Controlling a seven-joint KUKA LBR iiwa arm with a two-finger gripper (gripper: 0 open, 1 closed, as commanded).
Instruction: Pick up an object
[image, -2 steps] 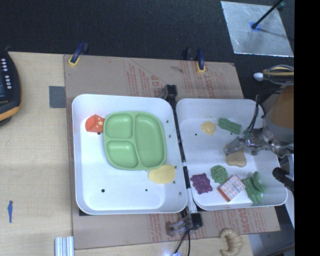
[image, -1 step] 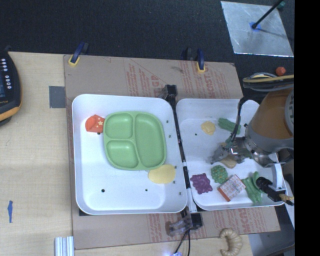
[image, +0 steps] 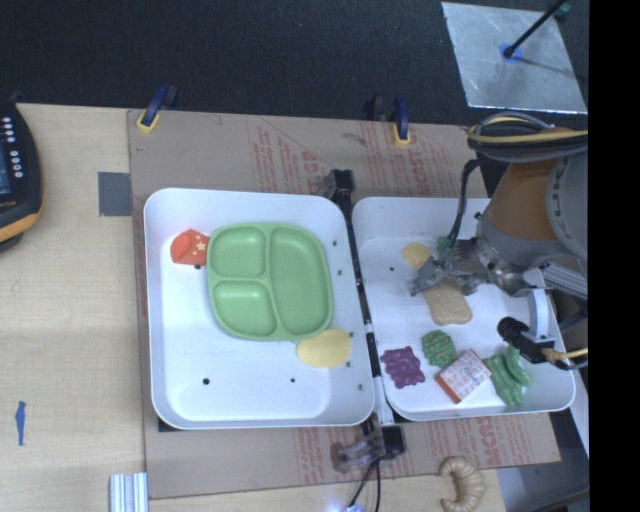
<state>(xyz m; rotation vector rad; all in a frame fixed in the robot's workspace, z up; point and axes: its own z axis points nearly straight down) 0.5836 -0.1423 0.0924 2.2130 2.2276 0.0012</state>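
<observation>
The gripper (image: 443, 279) was seen low over the upper middle of the right bin (image: 390, 230). How far it was opened could not be told, since its tip was lost in dark metal viewed from above. Nothing could be seen to be held.

A tan biscuit-like piece (image: 448, 307) was found just beneath the tip in the view, touching it or nearly so, and was judged the likeliest object to be picked. A small pale yellow piece (image: 414, 254) was lying just beside the gripper, toward the bin's back. Nearer the front, a purple grape bunch (image: 403, 366), a green broccoli-like floret (image: 438, 347), a red and white carton (image: 463, 376) and a green leafy toy (image: 509, 374) were ranged close together.

In the left bin (image: 180, 390), a green divided plate (image: 270, 280), a red toy with a yellow star (image: 188, 247) and a yellow lemon-like toy (image: 323, 348) were set well apart from the arm.

The tan piece appeared flat and flush with the floor, so little edge was offered. It was judged likely to be pushed aside rather than clamped if the closing were off centre. It could also be dropped on the lift if only a thin rim were caught.
</observation>
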